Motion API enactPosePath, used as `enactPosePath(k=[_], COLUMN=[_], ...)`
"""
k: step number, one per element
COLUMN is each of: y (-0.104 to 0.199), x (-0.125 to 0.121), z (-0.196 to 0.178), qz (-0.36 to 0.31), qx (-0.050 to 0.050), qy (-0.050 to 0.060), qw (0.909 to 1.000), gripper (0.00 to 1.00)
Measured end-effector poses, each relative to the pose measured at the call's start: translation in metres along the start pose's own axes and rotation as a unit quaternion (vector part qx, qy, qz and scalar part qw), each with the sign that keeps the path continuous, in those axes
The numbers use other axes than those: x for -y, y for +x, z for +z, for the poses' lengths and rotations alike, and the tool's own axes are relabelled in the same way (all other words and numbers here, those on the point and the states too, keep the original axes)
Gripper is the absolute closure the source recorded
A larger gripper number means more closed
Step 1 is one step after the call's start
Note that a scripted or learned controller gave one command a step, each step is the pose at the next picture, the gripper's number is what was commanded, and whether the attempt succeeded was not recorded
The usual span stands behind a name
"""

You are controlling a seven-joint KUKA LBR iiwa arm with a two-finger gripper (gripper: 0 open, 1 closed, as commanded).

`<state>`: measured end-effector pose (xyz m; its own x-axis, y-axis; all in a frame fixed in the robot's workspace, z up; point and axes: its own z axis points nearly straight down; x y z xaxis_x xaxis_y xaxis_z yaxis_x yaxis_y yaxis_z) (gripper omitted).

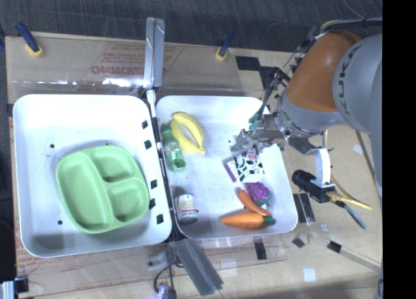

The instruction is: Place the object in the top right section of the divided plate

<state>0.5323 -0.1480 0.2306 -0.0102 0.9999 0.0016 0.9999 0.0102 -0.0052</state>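
A light green divided plate (101, 188) lies in the left bin, with one large section and two smaller ones, all bare. My gripper (247, 144) hangs over the right bin, just above a black-and-white patterned box with a purple edge (246, 167). The gripper's body hides the box's upper end, so I cannot tell whether they touch. Beside them in the right bin are a yellow banana (187, 132), a green bottle (172, 149), a small can (186, 207), two carrots (246, 215) and a purple bunch of grapes (259, 192).
The two white bins share a middle wall (156, 161) between the plate and the loose objects. Blue clamps (30, 39) hold the cardboard at the back edge. The arm's grey and orange body (331, 83) looms over the right bin's right rim.
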Motion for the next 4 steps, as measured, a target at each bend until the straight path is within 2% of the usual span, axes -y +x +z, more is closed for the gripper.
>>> enactPosePath(k=[1, 2, 3, 4], y=[0.066, 0.133, 0.208, 0.207], x=[0.042, 0.055, 0.054, 0.054], z=[0.038, 0.041, 0.041, 0.041], qz=[-0.048, -0.067, -0.141, -0.140], qx=[0.001, 0.001, 0.001, 0.001], qy=[0.000, 0.001, -0.001, -0.001], qw=[0.9989, 0.9978, 0.9901, 0.9901], gripper=[1.00, 1.00, 1.00, 0.00])
